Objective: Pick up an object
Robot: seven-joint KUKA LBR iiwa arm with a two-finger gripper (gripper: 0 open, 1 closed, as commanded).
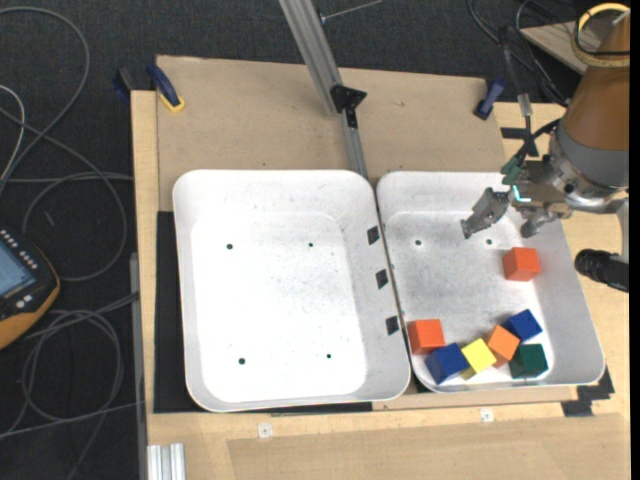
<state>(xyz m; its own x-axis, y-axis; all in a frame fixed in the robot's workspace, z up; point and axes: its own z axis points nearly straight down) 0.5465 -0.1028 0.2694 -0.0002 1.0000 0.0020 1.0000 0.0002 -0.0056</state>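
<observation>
Nearest the camera, a cluster of blocks is sitting along the right bin's lower wall, from about 7 to 5 o'clock of that bin: an orange block, a blue block, a yellow block, a second orange one, a second blue one and a green block. They are lying touching or just beside one another, probably because the bin floor is sloping toward that wall and loose pieces are settling there. Packed this tightly, they are leaving little room for a finger on either side.

A lone orange cube is sitting apart, near 3 o'clock of the right bin, with bare floor all around it. I judge it the easiest pick for that reason.

The gripper is hanging over the bin's upper half, at roughly 11 o'clock from the lone cube and near it. Its two fingers are standing spread wide with nothing between them, which suits an approach before a grasp. The arm is reaching in from 3 o'clock.

The left bin is lying at 9 o'clock of the right one, the two touching along their shared rim.

To take the lone cube, the gripper would need to shift toward 5 o'clock and descend so the fingers are straddling it; a slight miss could push the cube away.
</observation>
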